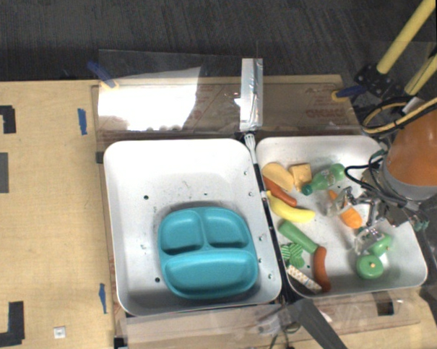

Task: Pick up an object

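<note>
Nothing is lifted yet, as far as I can judge: every toy lies on the floor of the right bin (418, 266), so the pick itself is still ahead of me.

Nearest the front wall of that bin sit a green round toy (370, 265), a reddish sausage (321, 267) and a green leafy piece (296, 239). My pincer (368, 227) hangs low just behind the green round toy, among the clutter on the bin's right side. The metal parts blur into the toys there, so I cannot tell whether it stands apart or together, and I see nothing clearly caught in it. A small orange piece (350, 217) lies just beside it, which may be the closest candidate along with the green round toy.

Further back in the right bin lie a yellow banana (295, 213), a hotdog bun (279, 177) and a green bottle (327, 178).

My wrist, with its orange band (419, 158), comes in over the bin's right wall, tilted down toward the floor. To the left of that bin, the other bin holds a teal divided plate (206, 252).
</note>
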